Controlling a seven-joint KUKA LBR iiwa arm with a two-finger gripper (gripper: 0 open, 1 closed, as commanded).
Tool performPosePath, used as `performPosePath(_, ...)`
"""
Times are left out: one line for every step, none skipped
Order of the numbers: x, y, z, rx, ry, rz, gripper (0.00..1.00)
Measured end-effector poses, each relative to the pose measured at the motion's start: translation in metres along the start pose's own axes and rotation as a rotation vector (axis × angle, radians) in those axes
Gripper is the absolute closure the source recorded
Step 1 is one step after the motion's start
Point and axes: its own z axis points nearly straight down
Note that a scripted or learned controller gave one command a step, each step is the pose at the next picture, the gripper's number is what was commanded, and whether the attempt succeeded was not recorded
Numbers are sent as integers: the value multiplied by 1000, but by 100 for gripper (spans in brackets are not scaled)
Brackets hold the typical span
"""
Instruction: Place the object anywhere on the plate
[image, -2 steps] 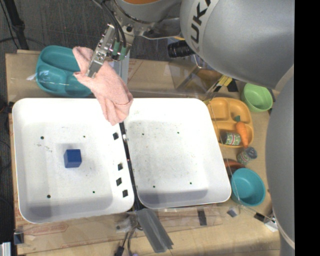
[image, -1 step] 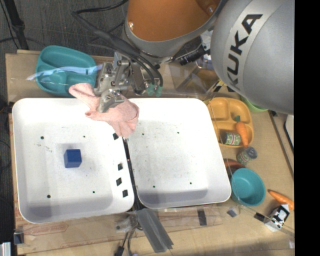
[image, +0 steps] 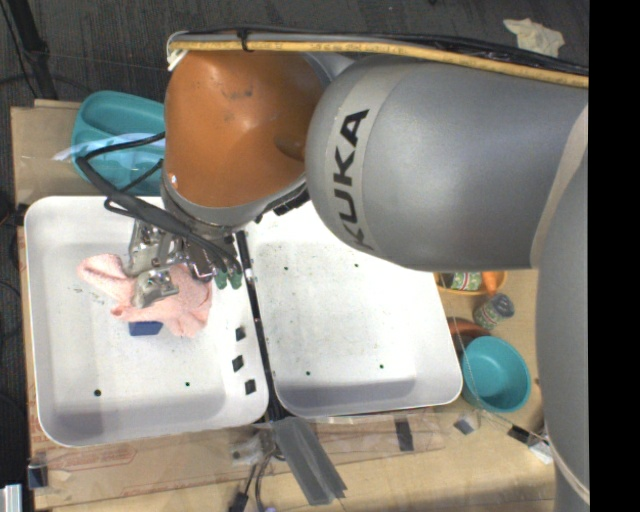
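Update from the remote seat: arm reaches in from 3 o'clock and hangs its wrist over the left bin. That makes sense, since everything the task needs is in there. The jaws sit low over the pink plate, roughly at the plate's centre. The metal and cabling there are too cluttered, so I honestly can't tell if they're spread or pressed together, and I see nothing pinched between them.

The little blue block, which I take to be the object, lies at the plate's 7 o'clock edge, touching the pink. Whether it's resting on the plate or just beside the rim, I can't say from this angle.

Right bin is just beside it at 3 o'clock. A teal bowl sits off on the worktop well apart, so I don't expect it to interfere.
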Motion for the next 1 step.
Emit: performPosePath(20, -66, -117, 1, -9, -58, 100)
